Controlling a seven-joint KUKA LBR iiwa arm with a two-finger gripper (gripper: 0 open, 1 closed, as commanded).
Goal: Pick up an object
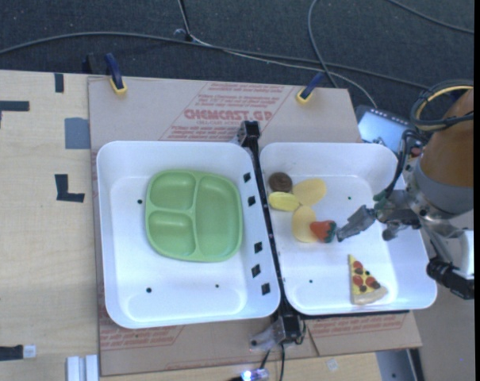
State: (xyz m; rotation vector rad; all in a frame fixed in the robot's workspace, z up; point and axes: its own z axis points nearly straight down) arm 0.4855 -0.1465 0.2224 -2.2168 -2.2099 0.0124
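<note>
- So the likeliest target looked like the little red strawberry toy [323, 230], which sat right at the tip of the pincer [352, 227], on the floor of the right bin [335, 292]; I couldn't say if it was touching or just beside it
- Whether the pincer was clenched, released or grasping that strawberry, I honestly couldn't tell, since it came in low and slanted and the tip was a dark blur
- Just past the strawberry, away from the pincer, lay a pale yellow chip-shaped piece [304, 223] that the strawberry leaned against; further on were a yellow lemon-ish piece [284, 202], another yellow piece [310, 190] and a brown round thing [280, 182], all bunched together, which I'd guess makes a clean grab harder
- On the near side of the pincer, well apart from the cluster, a pizza slice [365, 280] lay flat on its own, probably the easier pick
- Far beyond the pincer, across the divider, the left bin [120, 292] held a green divided plate [195, 216] lying flat in the middle
- The arm [446, 165] sat behind the pincer at the bin's right rim, reaching inward
</note>
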